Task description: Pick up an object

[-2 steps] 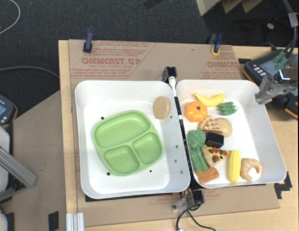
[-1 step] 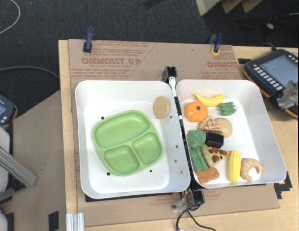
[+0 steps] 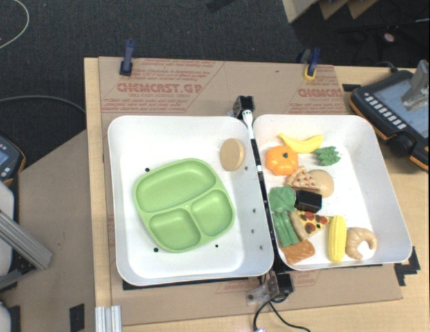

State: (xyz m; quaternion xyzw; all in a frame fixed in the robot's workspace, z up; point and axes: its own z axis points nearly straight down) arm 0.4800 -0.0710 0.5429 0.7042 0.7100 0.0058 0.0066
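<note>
Objects: toy foods heaped in the right bin (image 3: 381, 178), toward its left wall.
Far edge: banana (image 3: 302, 142), broccoli (image 3: 328, 155), orange pumpkin (image 3: 281, 160).
Middle: waffle (image 3: 302, 179), black block (image 3: 308, 200), green leafy piece (image 3: 282, 200).
Near edge: pizza slice (image 3: 310, 223), corn cob (image 3: 336, 238), croissant (image 3: 360, 242).
Left bin (image 3: 121, 185): green divided plate (image 3: 183, 204) at centre; tan round piece (image 3: 232, 154) by the far right corner.
Gripper: state cannot be told.

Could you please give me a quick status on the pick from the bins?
Toy food piled in right bin, untouched. Green tray and tan disc in left bin. Nothing over the pile.
</note>
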